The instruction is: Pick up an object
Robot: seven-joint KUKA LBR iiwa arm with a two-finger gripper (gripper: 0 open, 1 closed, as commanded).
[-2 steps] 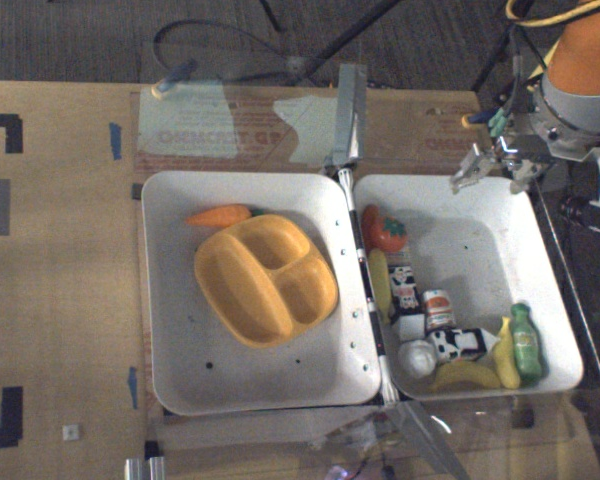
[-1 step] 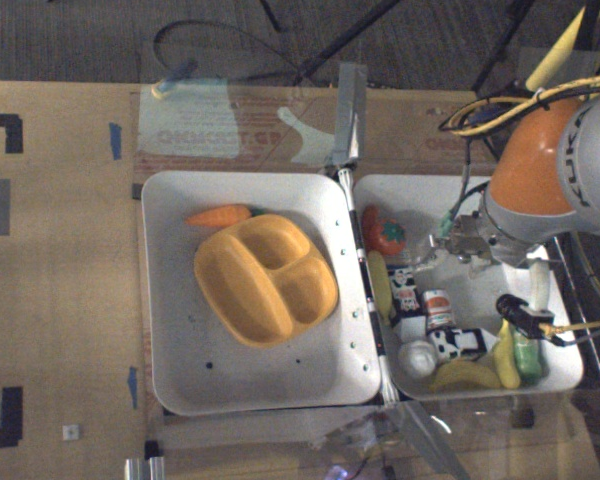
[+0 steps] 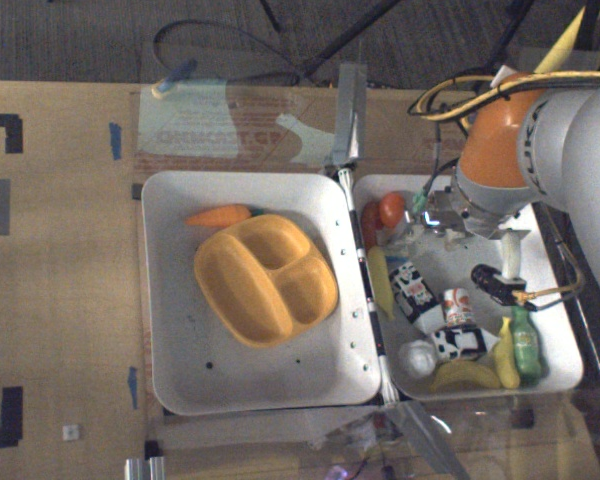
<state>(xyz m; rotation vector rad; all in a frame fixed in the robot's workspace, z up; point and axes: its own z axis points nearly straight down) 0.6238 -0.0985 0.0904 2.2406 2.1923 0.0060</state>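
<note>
My gripper (image 3: 432, 214) hangs over the far left part of the right bin (image 3: 560, 363), under the orange wrist band. A red tomato (image 3: 391, 209) lies just left of it, close to the bin's far left corner. Below the gripper lie a black-and-white milk carton (image 3: 411, 290), a small red-and-white can (image 3: 458, 307) and a second cow-patterned carton (image 3: 459, 343). A pale yellow long fruit (image 3: 379, 279) lies along the bin's left wall. A white ball (image 3: 417, 357), a yellow banana (image 3: 465, 375) and a green bottle (image 3: 525, 345) sit along the near edge.
The left bin (image 3: 170, 298) holds a yellow divided plate (image 3: 265, 278) and an orange carrot (image 3: 220, 216) at its far side. A metal divider (image 3: 348, 128) runs between the bins. The arm's bulk covers the right bin's far right corner.
</note>
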